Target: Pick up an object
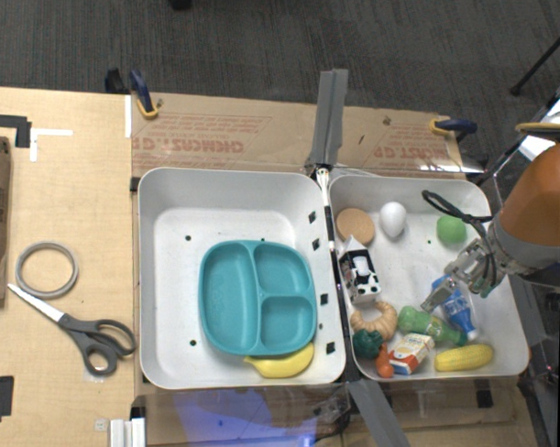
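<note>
Scissors (84, 331) and a tape roll (46, 268) are lying near the wooden table's (70, 183) left edge, grey carpet (268, 34) beyond; the claw (450, 297) is hovering spread apart in the right bin (504, 359)

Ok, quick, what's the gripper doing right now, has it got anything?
Gripper: low in the right bin, right at a blue object; whether it is open, shut or holding anything cannot be told from this view.

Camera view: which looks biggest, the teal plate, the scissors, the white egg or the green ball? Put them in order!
1. Teal plate, by far the biggest.
2. Scissors.
3. Green ball and white egg look about the same size, so I won't rank them.
</note>
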`<state>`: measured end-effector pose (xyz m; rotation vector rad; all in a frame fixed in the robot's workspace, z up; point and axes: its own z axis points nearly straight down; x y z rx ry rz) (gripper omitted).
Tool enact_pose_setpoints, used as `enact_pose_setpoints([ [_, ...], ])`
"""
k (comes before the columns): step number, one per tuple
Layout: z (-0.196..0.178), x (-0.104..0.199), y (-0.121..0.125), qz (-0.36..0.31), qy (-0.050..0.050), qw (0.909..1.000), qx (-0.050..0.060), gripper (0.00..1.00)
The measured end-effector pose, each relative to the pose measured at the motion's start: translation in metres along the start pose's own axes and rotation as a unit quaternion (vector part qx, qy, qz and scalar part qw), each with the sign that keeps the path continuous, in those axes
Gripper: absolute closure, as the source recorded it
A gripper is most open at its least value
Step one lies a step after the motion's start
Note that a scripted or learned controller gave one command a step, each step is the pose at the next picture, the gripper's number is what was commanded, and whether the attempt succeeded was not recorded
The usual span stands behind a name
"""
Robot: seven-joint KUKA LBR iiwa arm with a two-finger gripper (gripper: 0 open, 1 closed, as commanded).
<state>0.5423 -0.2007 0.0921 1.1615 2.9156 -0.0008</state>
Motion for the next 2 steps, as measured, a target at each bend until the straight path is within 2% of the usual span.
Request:
enact_pose_setpoints([
  [1,-0.010,-0.001,0.001,0.000,-0.002,1.0000,-0.001,1.00],
  [2,-0.087,0.010,0.063,0.000,0.000,1.0000,0.000,1.00],
])
